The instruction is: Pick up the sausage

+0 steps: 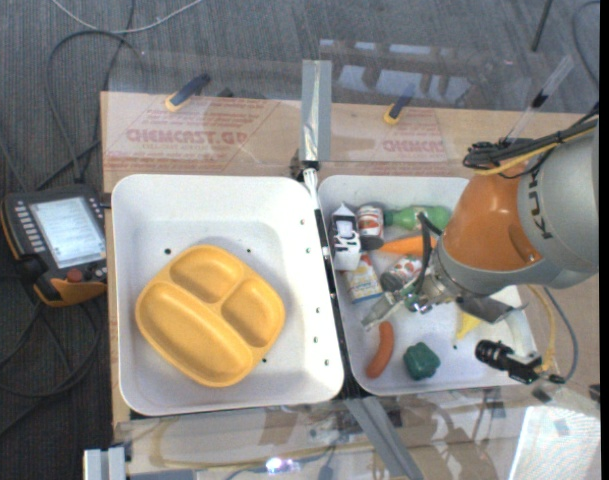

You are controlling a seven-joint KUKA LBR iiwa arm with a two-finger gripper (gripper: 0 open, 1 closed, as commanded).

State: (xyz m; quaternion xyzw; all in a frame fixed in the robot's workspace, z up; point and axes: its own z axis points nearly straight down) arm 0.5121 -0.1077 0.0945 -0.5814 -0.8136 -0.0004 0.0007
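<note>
The end effector [399,296] hangs low in the right bin [504,373], its metal fingers pointing down and to the view's left out of the orange wrist band, and whether they stand apart or together cannot be told from this slant. Nothing shows between them, so the pickup looks not yet made: the approach seems largely done, while the closing on the target and the lift are left. The sausage [381,350], a reddish-orange link, lies on the bin floor just below the end effector and a touch to its left in the view, near but apparently not touching it, its upper end closest to the fingertips. A dark green block [421,361] sits below and right of the end effector, beside the sausage. Above and left of it lie a small carton [345,244], a red-labelled can [370,224] and a flat packet [362,284]; above it are a carrot [404,247] and a green vegetable [422,217]. Far to its left, the other bin [144,208] on the table holds a yellow divided tray [210,314].
</note>
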